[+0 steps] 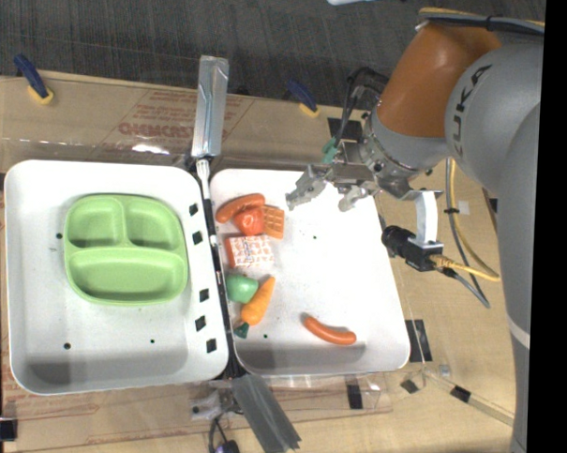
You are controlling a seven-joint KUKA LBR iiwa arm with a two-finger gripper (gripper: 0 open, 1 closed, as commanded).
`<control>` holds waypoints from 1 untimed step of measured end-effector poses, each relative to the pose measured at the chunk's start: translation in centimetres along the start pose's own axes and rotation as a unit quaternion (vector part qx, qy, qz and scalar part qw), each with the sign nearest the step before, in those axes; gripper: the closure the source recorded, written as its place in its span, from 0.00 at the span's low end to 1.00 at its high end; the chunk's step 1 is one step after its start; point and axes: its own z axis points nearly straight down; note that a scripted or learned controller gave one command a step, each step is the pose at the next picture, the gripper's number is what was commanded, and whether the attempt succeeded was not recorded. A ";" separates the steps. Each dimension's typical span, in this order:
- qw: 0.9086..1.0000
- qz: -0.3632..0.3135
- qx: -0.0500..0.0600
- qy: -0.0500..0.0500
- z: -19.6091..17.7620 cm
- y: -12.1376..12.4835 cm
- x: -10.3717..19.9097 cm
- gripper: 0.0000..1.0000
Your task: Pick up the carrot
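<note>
Pincer (327,188) is hovering spread and empty at twelve o'clock of the right bin (384,282); carrot (258,301) is lying at seven o'clock, crowding a green toy (240,287), risking a misgrab.

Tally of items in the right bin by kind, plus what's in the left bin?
Right bin:
Sausages: 2
Carrot: 1
Waffle: 1
Red-and-white packet: 1
Green vegetable: 1
Small red item: 1
Left bin:
Green divided tray: 1
Total: 8
</note>
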 end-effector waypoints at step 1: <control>0.992 -0.127 0.000 0.000 8.0 -5.8 2.4 0.00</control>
